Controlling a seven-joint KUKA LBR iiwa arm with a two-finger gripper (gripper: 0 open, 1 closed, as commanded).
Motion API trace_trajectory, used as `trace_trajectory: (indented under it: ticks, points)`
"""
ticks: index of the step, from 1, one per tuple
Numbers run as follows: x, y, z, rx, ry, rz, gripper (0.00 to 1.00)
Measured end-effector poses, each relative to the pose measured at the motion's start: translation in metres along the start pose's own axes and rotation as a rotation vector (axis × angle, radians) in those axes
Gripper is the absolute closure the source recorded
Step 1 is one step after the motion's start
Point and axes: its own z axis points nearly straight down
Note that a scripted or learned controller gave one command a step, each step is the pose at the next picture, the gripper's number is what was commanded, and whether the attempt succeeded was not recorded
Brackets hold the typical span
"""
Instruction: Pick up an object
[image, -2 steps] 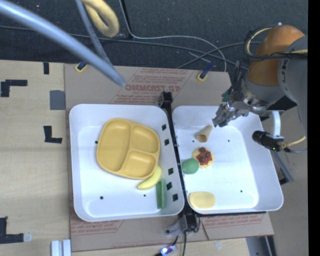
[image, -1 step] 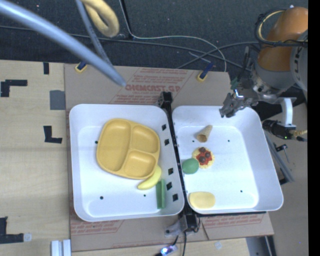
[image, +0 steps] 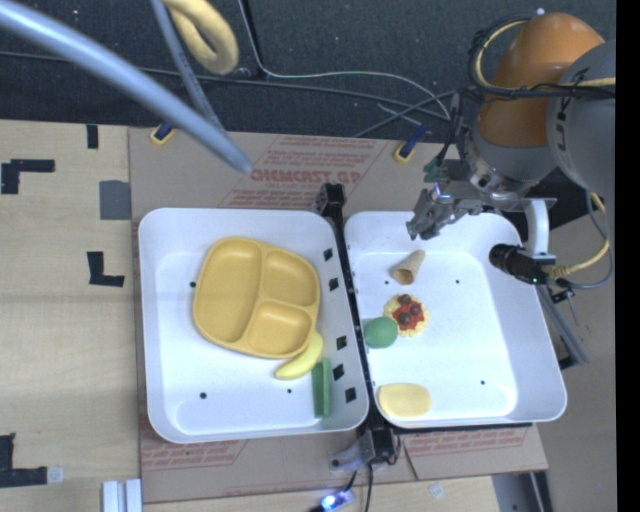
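Cardboard covers the tabletop (image: 300, 170) under two white bins. Right bin (image: 520, 390): a cone (image: 408, 266), long axis slanting, narrow end lower-left, just below the empty, slightly parted fingers (image: 428, 222); also tart (image: 408, 314), green ball (image: 380, 333), yellow cookie (image: 404, 400). Left bin (image: 165, 400): divided plate (image: 256, 296), banana (image: 301, 359), green stick (image: 321, 388).

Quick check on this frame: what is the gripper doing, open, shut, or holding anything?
Gripper: above the far edge of the right bin, just beyond the cone-shaped piece; nothing visible in it; open or shut cannot be told.
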Motion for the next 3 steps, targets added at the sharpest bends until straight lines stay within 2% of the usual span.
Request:
trace_trajectory:
  ticks: [1,2,3]
  points:
    - [0.046,-0.004,0.016,0.002,-0.001,0.001,1.00]
    - [0.103,-0.018,0.014,0.001,0.000,0.000,1.00]
    - [0.153,-0.032,0.035,0.004,-0.001,0.001,1.00]
